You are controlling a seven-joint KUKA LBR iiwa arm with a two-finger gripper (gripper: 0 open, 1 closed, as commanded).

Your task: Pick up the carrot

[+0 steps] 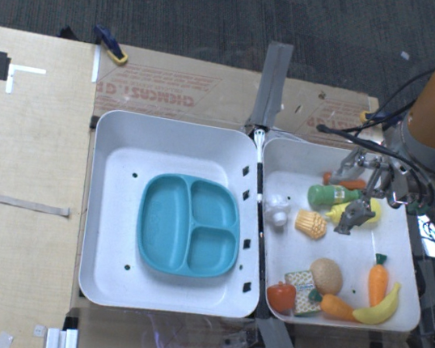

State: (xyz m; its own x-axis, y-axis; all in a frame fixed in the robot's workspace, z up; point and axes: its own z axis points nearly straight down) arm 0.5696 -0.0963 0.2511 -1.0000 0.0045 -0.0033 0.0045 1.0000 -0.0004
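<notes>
Carrot [378, 284] lies upright near the right wall of the right bin [285, 162], its green top pointing away from the camera — a banana [380, 308] curls just below it, touching or nearly so. The gripper [357, 209] hangs well apart from it, over the bin's far half, above a green bottle [330, 197] and corn [311, 223]; whether its fingers are wide or narrow cannot be told. The left bin [104, 217] holds a teal tray [190, 224].
</notes>
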